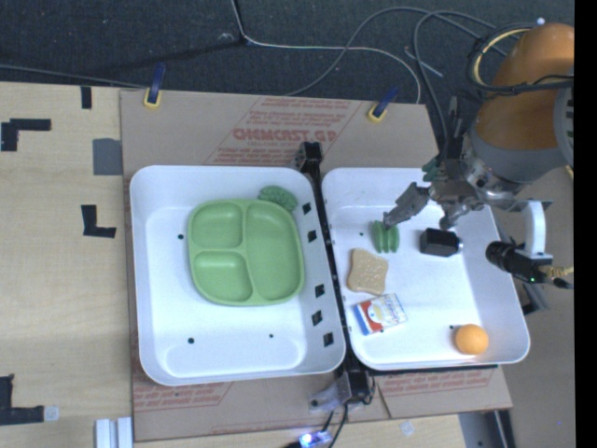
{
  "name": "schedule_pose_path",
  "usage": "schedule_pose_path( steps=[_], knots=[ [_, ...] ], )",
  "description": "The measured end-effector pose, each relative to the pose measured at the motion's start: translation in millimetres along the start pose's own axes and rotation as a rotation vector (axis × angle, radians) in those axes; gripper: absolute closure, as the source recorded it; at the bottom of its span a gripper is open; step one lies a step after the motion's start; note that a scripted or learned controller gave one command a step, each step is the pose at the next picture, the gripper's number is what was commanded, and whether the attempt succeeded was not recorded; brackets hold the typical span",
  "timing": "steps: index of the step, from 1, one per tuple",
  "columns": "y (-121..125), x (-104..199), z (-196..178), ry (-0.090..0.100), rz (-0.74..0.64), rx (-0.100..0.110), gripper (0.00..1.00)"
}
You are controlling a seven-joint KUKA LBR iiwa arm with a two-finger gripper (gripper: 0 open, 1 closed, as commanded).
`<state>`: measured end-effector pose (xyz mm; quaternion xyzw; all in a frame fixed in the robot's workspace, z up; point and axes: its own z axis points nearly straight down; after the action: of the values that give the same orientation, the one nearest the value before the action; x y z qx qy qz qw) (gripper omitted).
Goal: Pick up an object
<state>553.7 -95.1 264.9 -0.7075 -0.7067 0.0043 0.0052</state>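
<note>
My gripper (422, 220) hovers over the back part of the right bin (494, 292), its two fingers spread open with nothing between them. The left fingertip (392, 220) is just above a small green ridged object (386, 238). A small black block (438, 243) lies right below the right finger. Nearer the front of this bin lie a tan slice of bread (367, 272), a red, white and blue packet (379, 314) and an orange ball (471, 340) in the front right corner.
The left bin (159, 278) holds a green divided plate (247, 250) with a small dark green item (277, 195) at its back edge. A black divider (320, 250) runs between the bins. Cables trail over the dark backdrop behind the bench.
</note>
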Motion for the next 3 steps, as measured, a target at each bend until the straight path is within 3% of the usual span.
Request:
schedule_pose_path(
  steps=[1,3],
  knots=[
    [2.0,0.1,-6.2,-0.001,-0.003,-0.012,0.0],
    [8.7,-9.7,91.8,-0.002,-0.001,-0.007,0.0]
  ],
)
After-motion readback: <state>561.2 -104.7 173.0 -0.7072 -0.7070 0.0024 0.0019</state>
